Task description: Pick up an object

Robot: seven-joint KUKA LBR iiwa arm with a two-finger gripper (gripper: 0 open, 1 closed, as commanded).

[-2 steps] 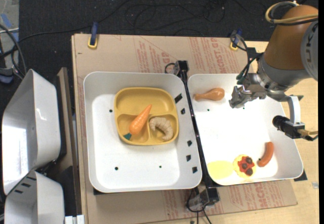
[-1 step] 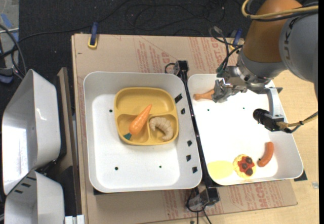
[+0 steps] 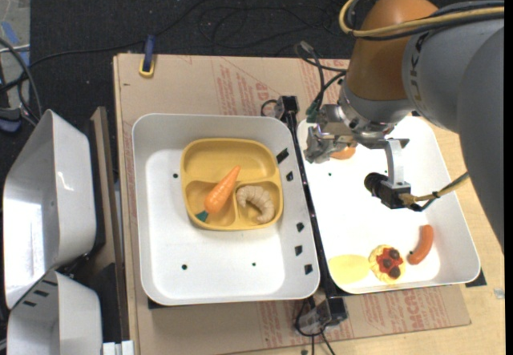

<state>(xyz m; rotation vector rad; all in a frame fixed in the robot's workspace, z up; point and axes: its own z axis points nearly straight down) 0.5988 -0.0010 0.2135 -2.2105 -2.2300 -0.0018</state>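
My gripper [image 3: 324, 143] hangs over the far left corner of the right bin [image 3: 449, 185], close to the wall between the two bins. A small orange object [image 3: 345, 153] peeks out from under the gripper's right side, mostly hidden by it. I cannot tell whether the gripper touches it. Toward the near right of that bin lies a red sausage [image 3: 422, 244]. Beside the sausage are a small pastry with dark red berries [image 3: 388, 260] and a flat pale yellow piece [image 3: 349, 268]. The arm's orange band [image 3: 389, 45] and grey body cover the bin's far right.
The left bin [image 3: 160, 257] holds a yellow divided plate [image 3: 200, 157] with an orange carrot [image 3: 222, 189] and a pale curled shrimp [image 3: 258, 203]. A black fitting with a cable [image 3: 389, 190] hangs off the arm over the right bin's middle. Cardboard lies under both bins.
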